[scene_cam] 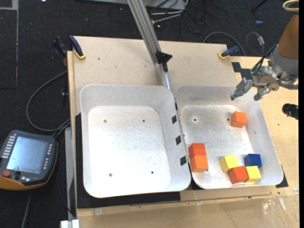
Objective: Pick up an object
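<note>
Arm (290,42): reaching in from the right, hanging over the right bin's far right corner.
Claw (248,92): its two fingers are standing spread apart, gripping nothing, above the bin's rim.
Small orange block (238,119): sitting alone in the right bin (209,109), just below the claw and apart from it.
Tall orange block (198,156): lying near the divider side.
Cluster: a yellow block (229,163), red block (238,174), blue block (253,159) and second yellow one (253,173) are crowding the near right corner.
Left bin (126,137): sitting beside the right one.
Pendant (26,158): lying off the bench at left.
</note>
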You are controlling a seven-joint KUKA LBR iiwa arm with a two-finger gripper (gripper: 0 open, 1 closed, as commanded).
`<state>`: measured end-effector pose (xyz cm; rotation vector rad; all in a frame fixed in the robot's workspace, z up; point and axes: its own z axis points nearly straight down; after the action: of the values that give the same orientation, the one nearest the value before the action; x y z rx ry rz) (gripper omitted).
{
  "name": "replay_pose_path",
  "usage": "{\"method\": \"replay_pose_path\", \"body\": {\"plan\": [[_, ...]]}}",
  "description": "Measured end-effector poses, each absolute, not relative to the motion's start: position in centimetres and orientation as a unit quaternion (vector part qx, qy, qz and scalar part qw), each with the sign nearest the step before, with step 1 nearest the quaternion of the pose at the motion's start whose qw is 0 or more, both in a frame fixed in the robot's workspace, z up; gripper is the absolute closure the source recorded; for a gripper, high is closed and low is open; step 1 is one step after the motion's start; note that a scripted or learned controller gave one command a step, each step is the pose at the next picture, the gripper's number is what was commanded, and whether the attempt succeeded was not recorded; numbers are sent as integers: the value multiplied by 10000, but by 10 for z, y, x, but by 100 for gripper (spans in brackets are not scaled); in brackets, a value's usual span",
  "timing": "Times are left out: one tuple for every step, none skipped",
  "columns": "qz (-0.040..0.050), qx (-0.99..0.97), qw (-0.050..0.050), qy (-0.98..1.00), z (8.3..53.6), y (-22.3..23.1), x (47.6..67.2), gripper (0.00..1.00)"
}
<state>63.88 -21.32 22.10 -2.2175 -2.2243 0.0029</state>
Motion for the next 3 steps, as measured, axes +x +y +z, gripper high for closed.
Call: {"method": "replay_pose_path", "body": {"plan": [[20, -7074, 27, -7068, 132, -224, 642, 0], [-3, -7063, -24, -7079, 148, -224, 645, 100], [0, -7061, -21, -7081, 148, -224, 645, 0]]}}
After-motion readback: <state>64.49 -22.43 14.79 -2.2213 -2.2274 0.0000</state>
